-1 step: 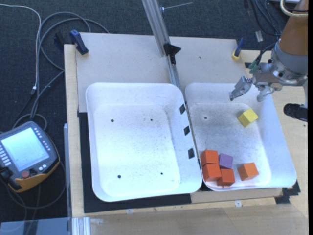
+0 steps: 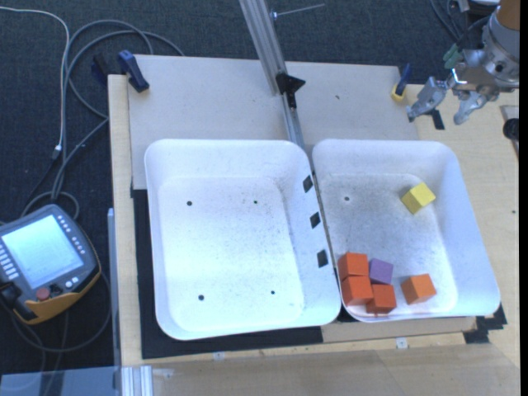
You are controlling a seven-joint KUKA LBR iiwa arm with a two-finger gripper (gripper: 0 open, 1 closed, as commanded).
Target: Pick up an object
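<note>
Fingers (image 2: 429, 99) hang spread apart and grip nothing, the gripper (image 2: 445, 104) hovering beyond the right bin (image 2: 462, 180) at its one o'clock corner. Nearest lies a yellow block (image 2: 418, 197), alone at two o'clock inside the bin: likely light, rigid, best pinched across flat opposite faces. Orange blocks (image 2: 356, 279) and a purple block (image 2: 380, 271) cluster at six o'clock.

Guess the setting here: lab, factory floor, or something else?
Probably a robotics lab bench for grasping trials. Two white bins sit side by side, the right one holding small coloured blocks; a teach pendant lies at the left, and the end effector hangs above the bench.
</note>
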